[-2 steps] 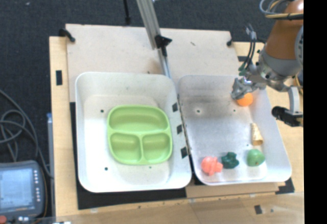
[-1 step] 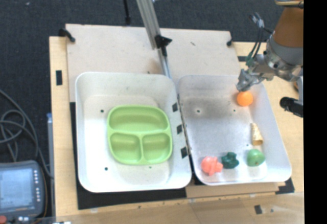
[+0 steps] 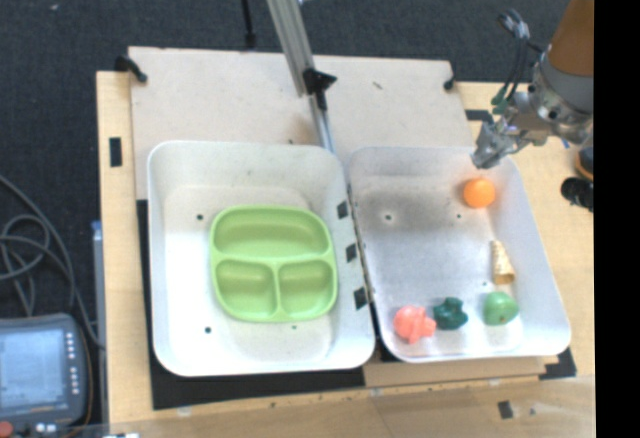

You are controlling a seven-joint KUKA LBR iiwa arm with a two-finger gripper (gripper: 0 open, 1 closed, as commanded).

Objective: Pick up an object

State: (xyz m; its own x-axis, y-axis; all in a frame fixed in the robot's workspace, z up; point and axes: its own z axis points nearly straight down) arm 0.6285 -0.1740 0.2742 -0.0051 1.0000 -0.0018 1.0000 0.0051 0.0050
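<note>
Near rim of right bin (image 3: 545,256): pink toy (image 3: 413,323), dark green toy (image 3: 450,313), green ball (image 3: 500,307) lay ungrasped | orange ball (image 3: 479,192) beyond | end effector (image 3: 489,152) hovered above it; grip state unreadable | pick apparently not begun.

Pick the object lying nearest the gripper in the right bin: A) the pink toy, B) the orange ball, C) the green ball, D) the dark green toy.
B: the orange ball sits near the right bin's far edge, just below the gripper, while the other small items lie toward the bin's near edge.
</note>
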